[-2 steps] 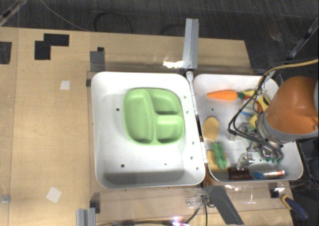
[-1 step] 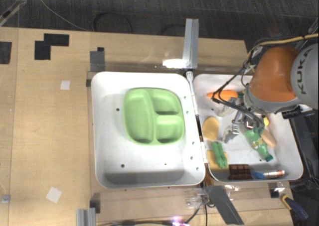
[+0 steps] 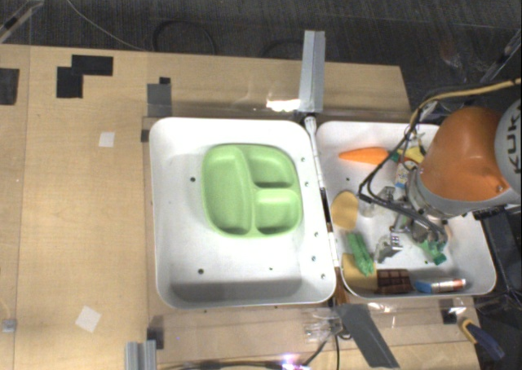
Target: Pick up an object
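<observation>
My gripper (image 3: 393, 244) hangs low inside the right bin (image 3: 488, 277), under the orange band of the arm (image 3: 463, 163). Just to its left lies a green oblong object (image 3: 359, 251) on a yellow piece (image 3: 354, 266). A brown chocolate bar (image 3: 393, 281) sits right below the gripper, near the bin's front wall. An orange carrot (image 3: 364, 155) rests at the back of the bin, and a tan rounded object (image 3: 345, 209) lies against the left wall. The arm hides much of the bin's right half.
A blue and red marker (image 3: 440, 285) lies along the right bin's front wall, and a small green item (image 3: 435, 253) sits right of the gripper. The left bin (image 3: 167, 222) holds a green divided tray (image 3: 249, 189). A metal post (image 3: 312, 67) stands behind the bins.
</observation>
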